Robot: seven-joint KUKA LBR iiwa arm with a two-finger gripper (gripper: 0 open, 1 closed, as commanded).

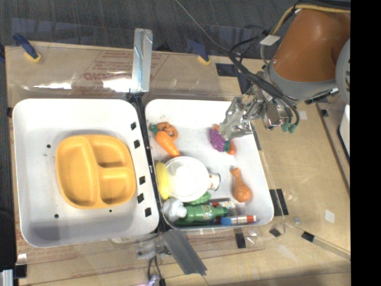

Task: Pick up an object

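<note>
My gripper [231, 128] hangs over the upper right part of the right bin [196, 107], its metal fingers pointing down toward a purple grape bunch [217, 139] just left of and below them. Nothing shows between the fingers. An orange carrot [166, 142] lies at the bin's left, with a small orange toy [165, 127] above it. A white bowl [187, 176] sits in the middle, with a yellow piece [161, 180] at its left edge. An orange chicken drumstick [240, 187] lies at the right. A green bottle [199, 213] rests along the near wall.
The left bin [36, 118] holds a yellow divided tray [95, 170]. A red and blue marker [238, 220] lies by the green bottle. Cables run from the orange-banded arm [309, 40] at the upper right. Tape strips hold the bins to the bench.
</note>
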